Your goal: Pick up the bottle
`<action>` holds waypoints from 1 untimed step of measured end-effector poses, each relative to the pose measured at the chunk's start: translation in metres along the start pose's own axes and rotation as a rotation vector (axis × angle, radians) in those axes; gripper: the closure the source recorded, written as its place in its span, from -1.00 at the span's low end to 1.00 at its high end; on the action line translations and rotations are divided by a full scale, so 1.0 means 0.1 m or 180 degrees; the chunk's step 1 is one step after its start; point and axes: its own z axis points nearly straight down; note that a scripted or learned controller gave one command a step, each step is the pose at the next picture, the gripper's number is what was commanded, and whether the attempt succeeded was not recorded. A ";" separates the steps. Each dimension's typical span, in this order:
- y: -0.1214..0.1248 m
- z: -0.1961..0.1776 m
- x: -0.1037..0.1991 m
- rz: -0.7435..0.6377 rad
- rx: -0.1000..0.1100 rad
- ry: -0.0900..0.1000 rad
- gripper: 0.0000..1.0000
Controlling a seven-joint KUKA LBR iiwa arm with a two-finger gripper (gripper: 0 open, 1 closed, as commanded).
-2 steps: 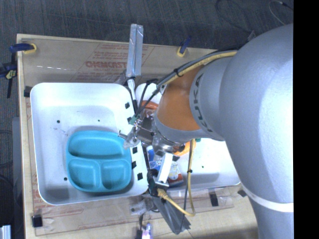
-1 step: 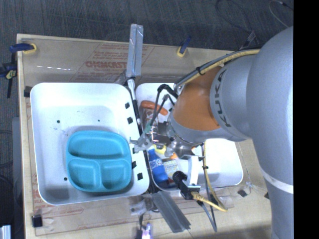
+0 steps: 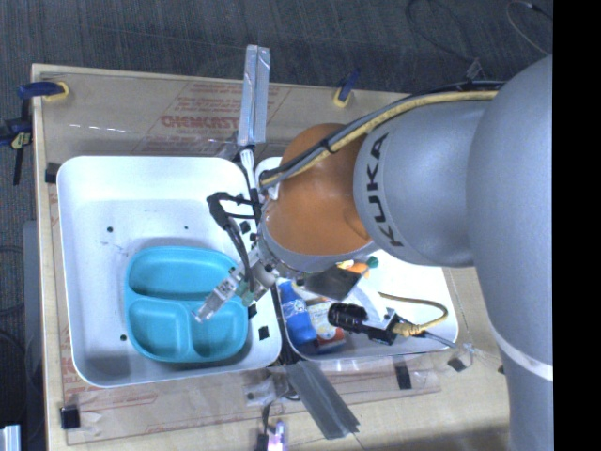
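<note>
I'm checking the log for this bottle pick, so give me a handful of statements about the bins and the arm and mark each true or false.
1. A blue divided tray lies in the left bin. True.
2. The tray has three compartments, all full of fruit. False: its compartments hold no fruit; a small clear item sits over its right edge.
3. The arm reaches in from the right, over the right bin. True.
4. The arm's band above the wrist is green. False: the band is orange.
5. A blue bottle lies in the right bin, near the divide. True.
</note>
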 end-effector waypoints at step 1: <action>-0.35 -0.01 -0.44 0.0552 -0.0014 -0.0008 -1.00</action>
